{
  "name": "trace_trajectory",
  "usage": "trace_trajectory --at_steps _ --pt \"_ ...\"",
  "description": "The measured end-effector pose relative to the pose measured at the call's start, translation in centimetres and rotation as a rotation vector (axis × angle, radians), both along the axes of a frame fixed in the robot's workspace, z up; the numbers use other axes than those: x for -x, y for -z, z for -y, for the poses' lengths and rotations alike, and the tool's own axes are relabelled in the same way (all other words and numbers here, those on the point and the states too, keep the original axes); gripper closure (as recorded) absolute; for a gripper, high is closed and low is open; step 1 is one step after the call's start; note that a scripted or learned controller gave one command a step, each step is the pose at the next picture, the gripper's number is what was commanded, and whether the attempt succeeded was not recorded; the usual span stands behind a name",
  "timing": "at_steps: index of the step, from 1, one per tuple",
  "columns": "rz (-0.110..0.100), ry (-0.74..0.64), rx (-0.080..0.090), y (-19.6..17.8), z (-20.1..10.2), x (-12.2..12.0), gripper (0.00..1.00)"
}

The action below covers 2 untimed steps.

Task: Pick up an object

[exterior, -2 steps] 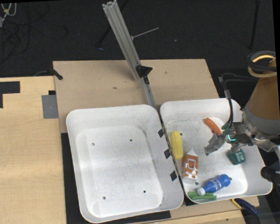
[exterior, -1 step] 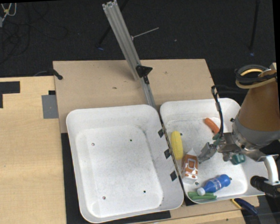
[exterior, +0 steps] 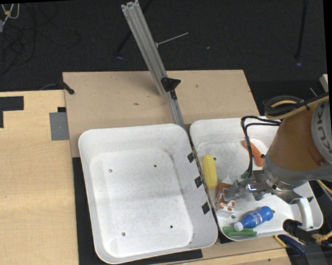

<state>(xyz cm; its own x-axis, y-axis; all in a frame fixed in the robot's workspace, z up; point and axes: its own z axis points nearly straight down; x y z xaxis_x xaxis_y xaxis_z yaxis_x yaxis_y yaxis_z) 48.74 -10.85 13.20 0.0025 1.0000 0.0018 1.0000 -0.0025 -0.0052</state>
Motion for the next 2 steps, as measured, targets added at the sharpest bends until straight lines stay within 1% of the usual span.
trace_trajectory --at_steps 1,2 --pt "0.021 -0.004 0.002 1.49 0.07 -0.58 0.0" --pt "0.024 0.005 0.003 0.51 0.23 -0.67 1.0"
